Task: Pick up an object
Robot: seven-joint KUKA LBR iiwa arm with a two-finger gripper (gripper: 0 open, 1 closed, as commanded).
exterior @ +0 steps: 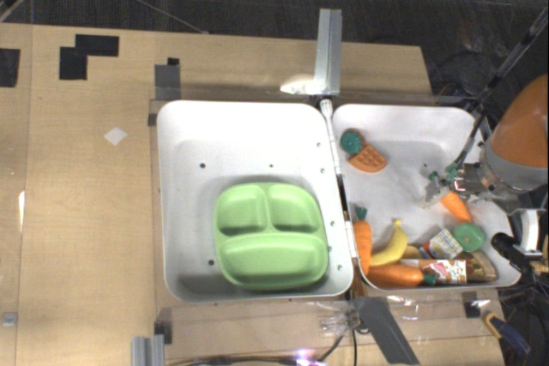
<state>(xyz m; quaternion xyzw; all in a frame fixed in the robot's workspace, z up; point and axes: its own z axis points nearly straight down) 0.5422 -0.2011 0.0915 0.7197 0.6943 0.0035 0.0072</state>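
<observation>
The right bin [403,129] holds several toy foods. My gripper [448,182] hangs low over the bin's right side, coming in from the arm [521,141] at the right edge. A small orange carrot piece [455,206] lies just below and in front of the gripper, very close to it. A green round piece [469,236] sits beside that carrot. Along the front wall lie a yellow banana [391,243], a long carrot [363,241], an orange sausage shape [396,274] and a labelled bottle [455,270]. An orange waffle-like piece with a teal top [365,155] lies at the back left.
The left bin [197,141] carries a green divided plate [270,234] toward its front. A metal post [328,47] stands behind the seam between the bins. Bare white floor shows in the middle of the right bin around [399,189].
</observation>
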